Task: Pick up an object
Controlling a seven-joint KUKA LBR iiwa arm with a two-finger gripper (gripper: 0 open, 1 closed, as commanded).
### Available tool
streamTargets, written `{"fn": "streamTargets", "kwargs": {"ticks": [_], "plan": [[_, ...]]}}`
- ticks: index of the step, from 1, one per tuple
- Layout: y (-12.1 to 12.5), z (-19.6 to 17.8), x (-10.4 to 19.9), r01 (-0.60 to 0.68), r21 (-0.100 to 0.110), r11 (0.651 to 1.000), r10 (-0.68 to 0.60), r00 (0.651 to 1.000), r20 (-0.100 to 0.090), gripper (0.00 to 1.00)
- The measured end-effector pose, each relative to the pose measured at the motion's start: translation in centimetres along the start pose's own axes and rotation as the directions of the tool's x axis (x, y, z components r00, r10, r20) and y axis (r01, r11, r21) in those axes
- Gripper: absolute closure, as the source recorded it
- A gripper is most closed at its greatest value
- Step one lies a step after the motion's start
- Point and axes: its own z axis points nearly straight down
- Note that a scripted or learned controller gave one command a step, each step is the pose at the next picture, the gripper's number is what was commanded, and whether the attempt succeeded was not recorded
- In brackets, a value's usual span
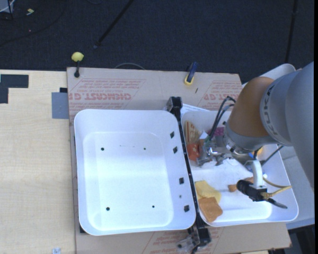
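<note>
Reaching in over the right bin (278,208), the arm (265,115) sets its gripper (208,155) low near that bin's left wall; its state cannot be told. A red object (193,151) lies just beside it, and a yellow sponge (208,191) rests nearer the bin's front.

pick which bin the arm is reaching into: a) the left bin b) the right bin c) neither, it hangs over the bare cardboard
b: the arm comes in from the right and its tool is down among the clutter in the right bin, beside the divider, while the left bin sits apart from it.
</note>
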Motion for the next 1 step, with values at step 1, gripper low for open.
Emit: {"fn": "streamTargets", "kwargs": {"ticks": [1], "plan": [[7.41,-9.16,5.03,-0.001,0.010,1.000,0.001,1.000,-0.003,1.00]]}}
